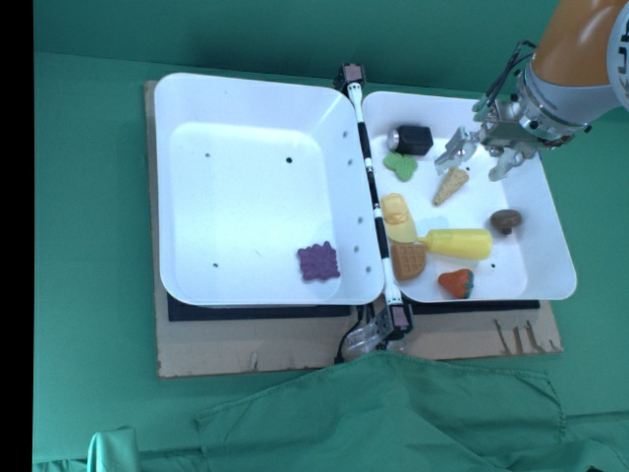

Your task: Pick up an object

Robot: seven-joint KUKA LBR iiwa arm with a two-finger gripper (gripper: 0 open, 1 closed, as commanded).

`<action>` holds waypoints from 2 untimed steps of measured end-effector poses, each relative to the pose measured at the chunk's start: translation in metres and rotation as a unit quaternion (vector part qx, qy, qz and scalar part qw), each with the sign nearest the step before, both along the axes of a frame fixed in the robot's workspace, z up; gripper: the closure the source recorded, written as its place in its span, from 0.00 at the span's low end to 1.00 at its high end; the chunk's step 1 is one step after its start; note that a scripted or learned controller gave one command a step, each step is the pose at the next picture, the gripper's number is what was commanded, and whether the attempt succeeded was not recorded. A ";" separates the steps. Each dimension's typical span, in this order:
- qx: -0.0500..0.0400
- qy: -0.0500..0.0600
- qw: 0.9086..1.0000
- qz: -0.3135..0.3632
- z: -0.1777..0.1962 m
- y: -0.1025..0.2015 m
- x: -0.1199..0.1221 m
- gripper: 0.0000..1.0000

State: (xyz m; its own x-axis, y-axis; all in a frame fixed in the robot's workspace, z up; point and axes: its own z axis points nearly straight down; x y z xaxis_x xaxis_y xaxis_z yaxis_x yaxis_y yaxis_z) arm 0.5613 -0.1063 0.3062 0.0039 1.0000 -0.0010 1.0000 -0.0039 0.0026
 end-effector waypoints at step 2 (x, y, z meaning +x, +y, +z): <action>0.000 0.003 1.000 -0.003 -0.033 0.010 -0.007 0.00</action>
State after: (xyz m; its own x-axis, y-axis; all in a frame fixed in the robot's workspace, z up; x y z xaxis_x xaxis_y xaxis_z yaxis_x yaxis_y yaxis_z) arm 0.5542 -0.0967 0.2737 0.0090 1.0000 -0.0019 1.0000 -0.0090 -0.0042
